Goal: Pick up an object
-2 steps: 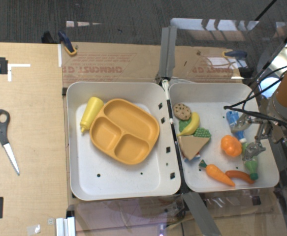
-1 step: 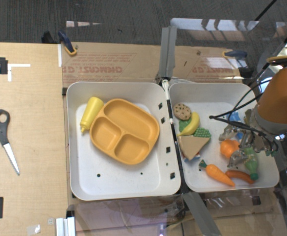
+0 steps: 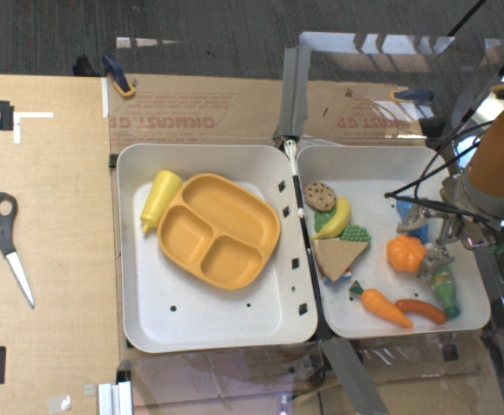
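Low over the right bin, near its far right side: the hand, reaching in on the grey arm. Too tangled with cables and toys underneath to tell whether spread or pressed together; nothing visibly pinched.

Just left of the hand, touching or nearly so: an orange, round and probably prone to rolling away under a poor grip. Tucked partly beneath the hand, a blue item and a green one, both hard to make out. Along the near wall, a carrot and a red sausage lying flat, end to end. Towards the bin's left wall, well apart from the hand, a loose heap: cookie, banana, sandwich wedge.

Likely target, judging by position: the orange or one of the small pieces beside it. Pick apparently not yet achieved, with everything resting on the bin floor.

In the left bin, a yellow divided plate with a yellow bottle leaning against its rim, both far from the hand. On the desk, scissors, outside the bins.
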